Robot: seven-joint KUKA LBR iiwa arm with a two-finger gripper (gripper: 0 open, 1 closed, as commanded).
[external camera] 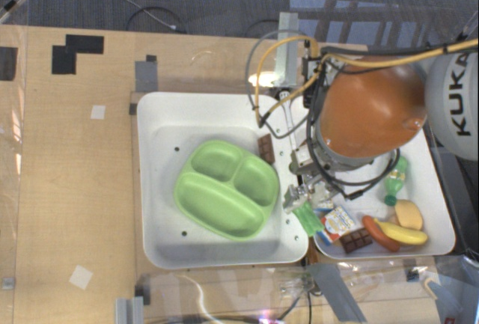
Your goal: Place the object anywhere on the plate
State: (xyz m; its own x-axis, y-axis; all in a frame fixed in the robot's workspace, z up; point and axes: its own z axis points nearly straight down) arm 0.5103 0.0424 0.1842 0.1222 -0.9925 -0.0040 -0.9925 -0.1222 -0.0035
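arm (374,109) big over right bin (441,229), orange band blocking much of it. green three-part plate (224,188) in left bin (150,165), nothing on it. gripper (299,195) low at wall between bins; claw state cannot tell. likely target, flat green packet (307,221), just under it in right bin: probably light, thin, slippery; best pinched across narrow edges. banana (404,234), chocolate bar (355,242) nearby. brown piece (265,148) by plate, unclear what.

Bright, even overhead light; soft shadows inside the white bin (150,188), slight overall blur.
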